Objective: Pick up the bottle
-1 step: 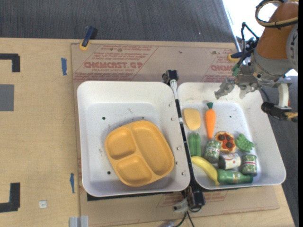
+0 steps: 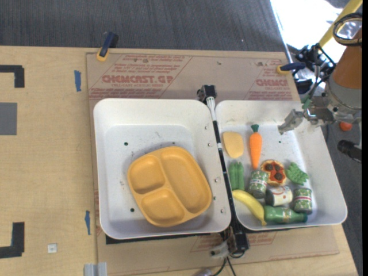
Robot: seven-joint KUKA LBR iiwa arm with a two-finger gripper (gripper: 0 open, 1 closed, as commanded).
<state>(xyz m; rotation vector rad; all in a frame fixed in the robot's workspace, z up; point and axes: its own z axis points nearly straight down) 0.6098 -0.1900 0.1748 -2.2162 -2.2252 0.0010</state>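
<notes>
You'll find the green bottle point(image 2: 284, 215) lying on its side at the right bin's point(image 2: 336, 209) front edge, beside the banana point(image 2: 249, 204); likely light, rigid, slick, so grip mid-body crosswise; hand point(image 2: 290, 121) hovers empty, grip state unclear.

Orange-banded arm point(image 2: 348, 73), grey metal wrist

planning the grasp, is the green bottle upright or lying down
Lying down: the green plastic bottle rests lengthwise on the right white bin's floor, beside the yellow banana.

A green bottle point(image 2: 284, 215) lies among toy food in the right bin point(image 2: 330, 171); the gripper point(image 2: 289, 122) hovers above.
</notes>
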